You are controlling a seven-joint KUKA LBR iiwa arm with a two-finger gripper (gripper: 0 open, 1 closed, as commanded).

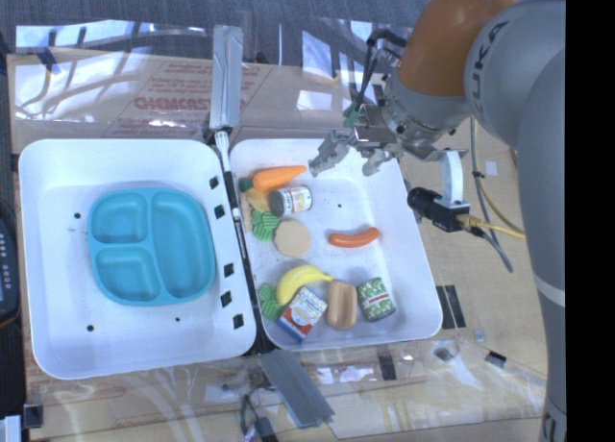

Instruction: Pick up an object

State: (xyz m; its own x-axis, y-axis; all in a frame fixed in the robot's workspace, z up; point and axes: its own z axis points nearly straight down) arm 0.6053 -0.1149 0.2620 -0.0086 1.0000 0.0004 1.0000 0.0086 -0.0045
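Left bin [38, 267]: holding a blue tray [151, 245].
Right bin [408, 267]: holding carrot [279, 178] and can [291, 201] at its far-left corner, sausage [354, 236] mid-bin, banana [301, 281] by the near edge.
Gripper [352, 155]: hovering open, gripping nothing, over the far edge.

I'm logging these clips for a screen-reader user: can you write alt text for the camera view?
A grey robot arm's two-finger gripper hovers open over the far edge of the right white bin, holding nothing. Below it lie toy foods, among them an orange carrot, a red sausage and a yellow banana. The left white bin holds a blue sectioned plate.
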